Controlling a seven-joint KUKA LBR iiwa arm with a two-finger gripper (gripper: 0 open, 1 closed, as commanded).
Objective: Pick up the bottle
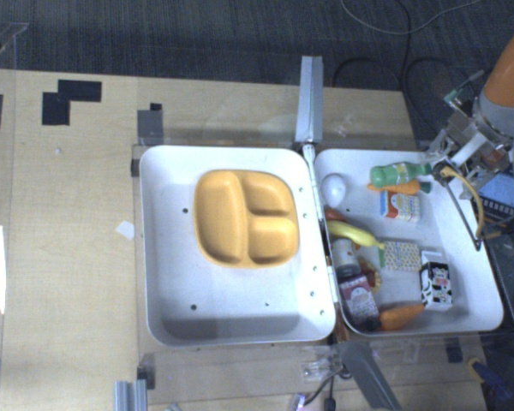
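The green plastic bottle (400, 175) lies on its side at the far edge of the right-hand white bin (484, 294), just above a small orange-and-white carton (402, 205). The gripper (445, 163) hangs at the bottle's right end, seemingly positioned to grasp; I cannot tell how its jaws stand.

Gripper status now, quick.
Gripper: cannot be told; it sits at the right bin's far edge, right beside the green bottle, with no object visibly between its tips.

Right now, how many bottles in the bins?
2. Green bottle lies at the right bin's far edge, beside the gripper. Dark bottle lies along its left wall. Clutter may hide more.
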